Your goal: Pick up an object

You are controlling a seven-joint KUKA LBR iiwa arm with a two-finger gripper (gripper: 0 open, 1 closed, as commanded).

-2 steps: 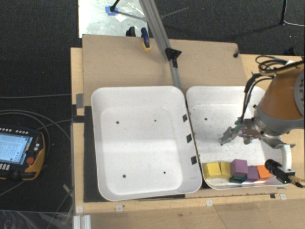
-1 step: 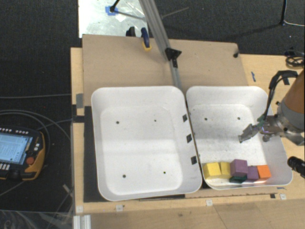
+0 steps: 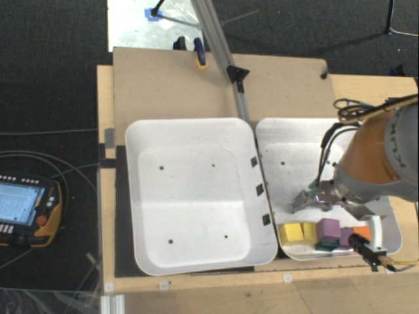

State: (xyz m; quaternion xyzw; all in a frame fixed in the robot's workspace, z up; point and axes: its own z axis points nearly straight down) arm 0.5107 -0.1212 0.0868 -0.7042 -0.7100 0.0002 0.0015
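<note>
The small blocks huddled in the near corner of the right bin (image 3: 288, 142), a yellow block (image 3: 292, 233), a purple block (image 3: 328, 228) and an orange piece (image 3: 361, 231), look light, rigid and flat-sided, so pinching the yellow one across two opposite faces seems safest. The arm (image 3: 376, 159) bends low over that bin, with the claw (image 3: 308, 200) just behind the yellow block. Whether the claw is released or clenched, I cannot tell.

Two shallow white plastic bins sit side by side on the bench, the left bin (image 3: 196, 195) beside the right bin (image 3: 288, 152), where a small yellow block (image 3: 292, 233), purple block (image 3: 328, 228) and orange piece (image 3: 361, 231) huddle along the near wall.
</note>
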